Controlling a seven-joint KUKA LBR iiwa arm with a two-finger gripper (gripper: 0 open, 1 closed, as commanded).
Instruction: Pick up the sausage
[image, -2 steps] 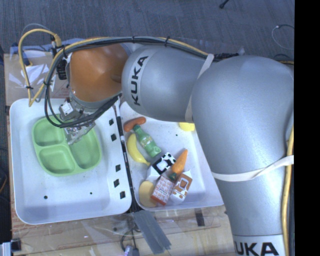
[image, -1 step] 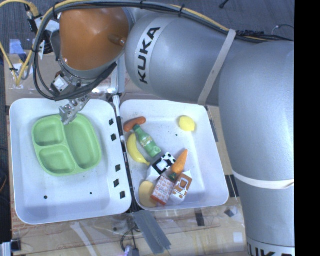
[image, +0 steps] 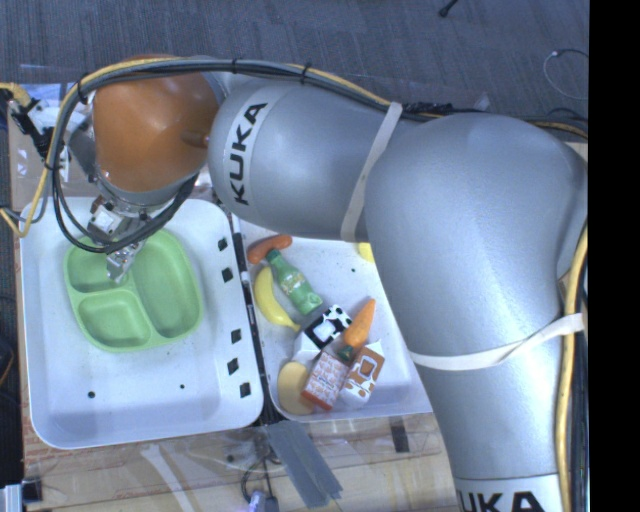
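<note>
The sausage (image: 270, 246), a short orange-red link, lies at the back left corner of the right bin (image: 400, 395), close to the wall between the two bins. My gripper (image: 120, 264) hangs over the left bin (image: 60, 400), just above the back edge of a green divided plate (image: 135, 295). It is well to the left of the sausage, and nothing shows in it. The big grey arm covers the right bin's back and right side.
Next to the sausage lie a green bottle (image: 294, 284) and a banana (image: 266, 300). Further forward are a carrot (image: 361, 322), a black-and-white cube (image: 328, 326), small cartons (image: 340, 378) and a yellow round piece (image: 290, 384).
</note>
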